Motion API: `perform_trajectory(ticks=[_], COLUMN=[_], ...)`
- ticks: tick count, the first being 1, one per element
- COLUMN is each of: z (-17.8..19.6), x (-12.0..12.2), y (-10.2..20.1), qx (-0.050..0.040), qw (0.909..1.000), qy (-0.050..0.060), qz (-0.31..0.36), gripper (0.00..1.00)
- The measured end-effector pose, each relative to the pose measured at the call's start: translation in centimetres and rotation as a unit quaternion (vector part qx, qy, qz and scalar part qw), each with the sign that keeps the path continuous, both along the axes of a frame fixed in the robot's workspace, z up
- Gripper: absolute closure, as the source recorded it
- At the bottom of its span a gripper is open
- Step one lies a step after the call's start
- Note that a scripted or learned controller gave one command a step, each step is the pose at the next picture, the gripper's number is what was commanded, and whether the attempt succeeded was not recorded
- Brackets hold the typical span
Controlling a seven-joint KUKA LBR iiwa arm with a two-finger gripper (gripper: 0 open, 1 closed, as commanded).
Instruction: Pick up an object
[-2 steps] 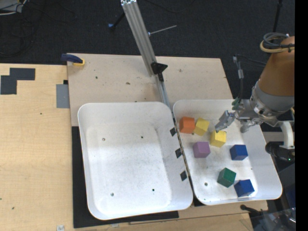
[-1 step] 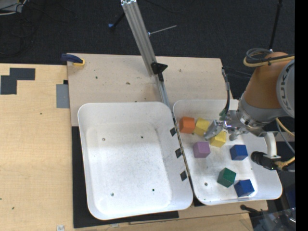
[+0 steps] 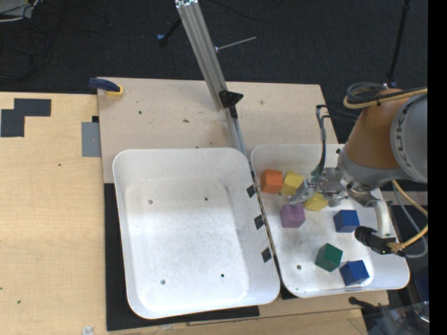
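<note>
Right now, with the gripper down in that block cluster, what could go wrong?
1. The gripper sits among the two yellow blocks and the purple block, packed closely; it may nudge one aside rather than grab it.
2. The orange block is beside the bin wall; pushed blocks could jam there.

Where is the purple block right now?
The purple block sits in the right bin, near that bin's left side, just below the orange block and a yellow block, beside the gripper.

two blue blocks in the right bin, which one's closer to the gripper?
The upper blue block, just below the gripper. The other blue block lies at the bin's bottom edge, past the green block.
</note>
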State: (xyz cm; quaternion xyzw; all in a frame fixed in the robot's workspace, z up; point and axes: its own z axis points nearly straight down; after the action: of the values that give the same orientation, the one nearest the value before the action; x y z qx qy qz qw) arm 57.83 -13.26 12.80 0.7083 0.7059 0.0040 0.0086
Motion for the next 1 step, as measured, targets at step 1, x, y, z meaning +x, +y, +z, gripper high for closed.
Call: perform_trajectory(ticks=[1], z=[0.99], x=[0.02], y=[-0.16], qx=[0.0007], qw=[1.0], qy=[-0.001], qz=[-0.004], gripper=[1.0])
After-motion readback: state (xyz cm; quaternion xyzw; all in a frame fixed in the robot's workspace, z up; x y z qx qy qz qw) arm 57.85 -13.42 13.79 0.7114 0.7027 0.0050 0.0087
